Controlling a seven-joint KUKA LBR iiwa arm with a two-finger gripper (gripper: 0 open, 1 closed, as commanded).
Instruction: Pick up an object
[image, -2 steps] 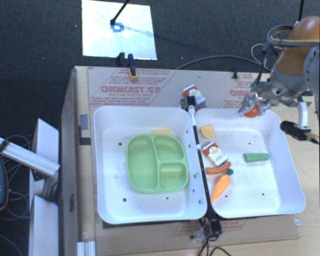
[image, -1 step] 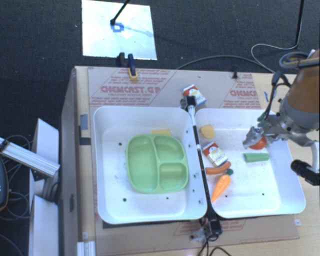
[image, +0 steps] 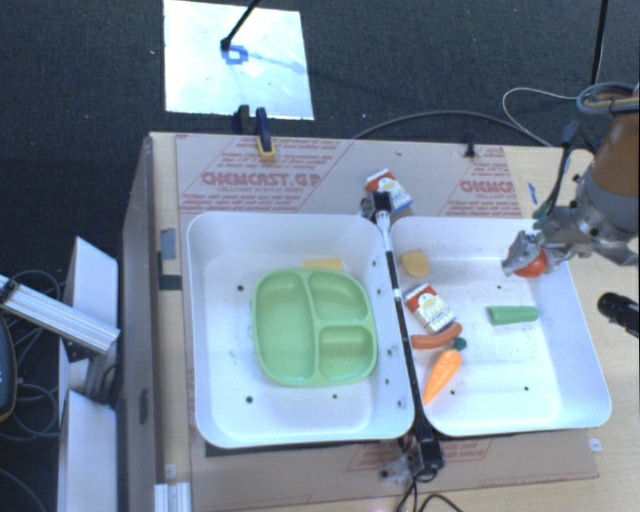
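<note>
One red-orange object sits right at the tip of the end effector, over the far right part of the right bin; it looks pinched there, though whether it is truly between the fingers or merely against them I cannot tell. If the hold is shallow, the small rounded piece could squirt out and drop back into the bin on lifting. Well apart, toward the near side, lie a green block, a carrot, a sausage and a small carton; a green divided plate rests in the left bin.
</note>
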